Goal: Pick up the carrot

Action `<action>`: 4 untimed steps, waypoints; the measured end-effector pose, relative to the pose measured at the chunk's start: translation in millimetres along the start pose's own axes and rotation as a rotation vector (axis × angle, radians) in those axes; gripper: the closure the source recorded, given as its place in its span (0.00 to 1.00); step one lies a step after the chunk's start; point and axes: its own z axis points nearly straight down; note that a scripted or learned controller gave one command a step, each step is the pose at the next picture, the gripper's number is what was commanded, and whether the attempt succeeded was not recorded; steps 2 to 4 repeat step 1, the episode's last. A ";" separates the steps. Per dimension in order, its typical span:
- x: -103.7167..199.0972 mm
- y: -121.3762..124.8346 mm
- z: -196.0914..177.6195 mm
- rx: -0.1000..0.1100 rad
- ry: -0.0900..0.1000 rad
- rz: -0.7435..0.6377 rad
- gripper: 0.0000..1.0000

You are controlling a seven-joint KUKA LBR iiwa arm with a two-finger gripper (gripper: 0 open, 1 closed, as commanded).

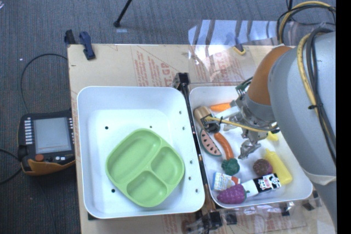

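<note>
Orange carrot [221, 107] is lying against the right bin's [305, 186] upper rim, crowded by toys; the end effector [248, 149] is hovering lower right, finger state unclear.

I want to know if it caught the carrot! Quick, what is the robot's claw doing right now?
Gripper: low in the right bin, among the toy food; open or shut cannot be told. The carrot lies apart.

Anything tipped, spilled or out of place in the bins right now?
Nothing stands out. The green tray lies flat in the left bin. The toy foods, carrot included, lie jumbled inside the right bin, with none over its rim.
</note>
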 end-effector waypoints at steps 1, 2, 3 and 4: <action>48.4 5.0 -0.7 -0.002 0.002 0.003 0.00; 48.4 5.0 -0.7 -0.002 0.002 0.003 0.00; 48.4 5.0 -0.7 -0.002 0.002 0.003 0.00; 48.4 5.0 -0.7 -0.002 0.002 0.003 0.00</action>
